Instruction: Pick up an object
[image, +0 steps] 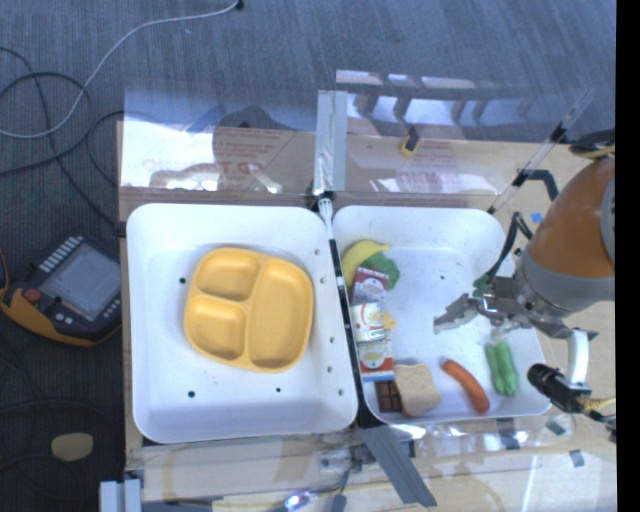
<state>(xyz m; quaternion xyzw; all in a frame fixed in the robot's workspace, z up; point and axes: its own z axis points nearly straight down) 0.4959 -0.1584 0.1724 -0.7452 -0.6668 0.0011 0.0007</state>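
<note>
My gripper (468, 312) hangs over the middle of the right bin (440, 235), reaching in from the right, open with nothing between its fingers. Just to its right lies a green pickle-like piece (501, 367), and an orange sausage (466, 385) lies below it near the front wall. Along the bin's left side I see a yellow banana (362, 252), a green leafy item (384, 269), a small red and white carton (368, 289), a packet (370, 327), a slice of bread (417, 388) and a dark brown bar (388, 397).
The left bin (160, 240) holds a yellow divided plate (249, 307). A divider rail (338, 300) runs between the two bins. The grey arm with its orange band (575, 235) covers the right bin's right edge. A handheld pendant (70, 290) lies on the floor at the left.
</note>
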